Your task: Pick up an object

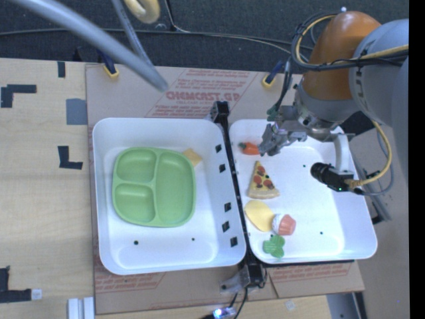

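Note:
In the right bin (332,238) lie a small orange carrot-like piece (250,149) at the far left corner, a pizza slice (261,181), a yellow lump (259,214), a pink and white piece (285,224) and a green broccoli-like toy (273,246). My gripper (271,142) hangs over the bin's far left part, just right of the orange piece, fingers pointing down and left. Nothing shows between the fingers.
The left bin (133,244) holds a green divided plate (155,186) and a small yellow piece (192,156) at the plate's far right corner. A black divider (229,185) separates the bins. Cables and a black camera unit (330,175) hang from the wrist over the right bin.

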Controlling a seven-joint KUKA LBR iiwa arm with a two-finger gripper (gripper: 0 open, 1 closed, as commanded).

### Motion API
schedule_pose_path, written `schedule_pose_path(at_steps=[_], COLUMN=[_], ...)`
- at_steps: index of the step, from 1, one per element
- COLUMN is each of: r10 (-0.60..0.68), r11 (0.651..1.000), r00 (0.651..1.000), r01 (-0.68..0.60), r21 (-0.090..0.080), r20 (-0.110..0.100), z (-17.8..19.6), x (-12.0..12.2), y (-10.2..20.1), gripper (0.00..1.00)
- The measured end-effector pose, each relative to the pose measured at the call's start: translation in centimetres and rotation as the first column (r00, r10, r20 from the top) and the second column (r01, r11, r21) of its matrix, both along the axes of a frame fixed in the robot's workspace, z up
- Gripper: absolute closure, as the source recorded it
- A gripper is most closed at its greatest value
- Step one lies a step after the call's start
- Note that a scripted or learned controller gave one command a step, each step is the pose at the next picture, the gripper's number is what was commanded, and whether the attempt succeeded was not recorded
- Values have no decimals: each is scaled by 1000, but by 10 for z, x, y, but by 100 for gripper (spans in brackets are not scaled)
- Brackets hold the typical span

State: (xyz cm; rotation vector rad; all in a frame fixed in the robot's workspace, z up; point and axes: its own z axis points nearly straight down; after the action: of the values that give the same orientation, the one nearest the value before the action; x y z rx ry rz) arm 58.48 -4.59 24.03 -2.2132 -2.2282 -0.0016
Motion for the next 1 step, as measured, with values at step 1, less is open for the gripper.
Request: schedule_pose_path(at_steps=[1], r10=[0], r11=[1000], r00=[1000], r01=[0], r21=[-1], r20=[-1], z=[-12], x=[23], y=[55], gripper=[100])
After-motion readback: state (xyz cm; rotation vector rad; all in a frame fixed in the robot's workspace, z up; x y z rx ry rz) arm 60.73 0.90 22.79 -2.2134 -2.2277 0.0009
